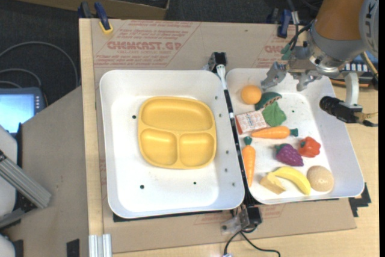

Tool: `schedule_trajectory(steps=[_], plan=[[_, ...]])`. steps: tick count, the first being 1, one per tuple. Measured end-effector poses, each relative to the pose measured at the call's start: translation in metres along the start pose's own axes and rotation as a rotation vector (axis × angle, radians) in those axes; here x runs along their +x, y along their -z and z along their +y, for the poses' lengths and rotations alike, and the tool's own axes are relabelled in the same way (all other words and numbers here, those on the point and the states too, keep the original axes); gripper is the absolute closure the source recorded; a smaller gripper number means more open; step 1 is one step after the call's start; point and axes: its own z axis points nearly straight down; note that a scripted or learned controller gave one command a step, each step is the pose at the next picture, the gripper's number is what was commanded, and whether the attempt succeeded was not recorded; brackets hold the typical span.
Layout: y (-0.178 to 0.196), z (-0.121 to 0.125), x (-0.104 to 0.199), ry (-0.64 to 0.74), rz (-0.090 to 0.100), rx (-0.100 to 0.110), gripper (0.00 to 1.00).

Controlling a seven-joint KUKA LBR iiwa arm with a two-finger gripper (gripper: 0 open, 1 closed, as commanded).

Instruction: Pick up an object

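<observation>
The hand (pixel 291 76) hovers spread at the right bin's (pixel 337 147) far edge; the orange (pixel 251 94), probably light, smooth plastic, wants gripping across its middle.

The left bin (pixel 114 129) holds a divided plate (pixel 177 131) near its middle. In the right bin (pixel 343 153), an orange (pixel 251 94) lies upper left, two carrots (pixel 274 133) below it, a banana (pixel 293 177) and a potato (pixel 320 178) along the bottom edge.
</observation>
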Motion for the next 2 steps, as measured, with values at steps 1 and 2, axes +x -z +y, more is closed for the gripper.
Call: schedule_trajectory(steps=[1,2], plan=[[0.026,0.026,0.091,0.01,0.003,-0.005,0.0],[0.223,0.047,0.139,0.007,0.002,-0.021,0.0]])
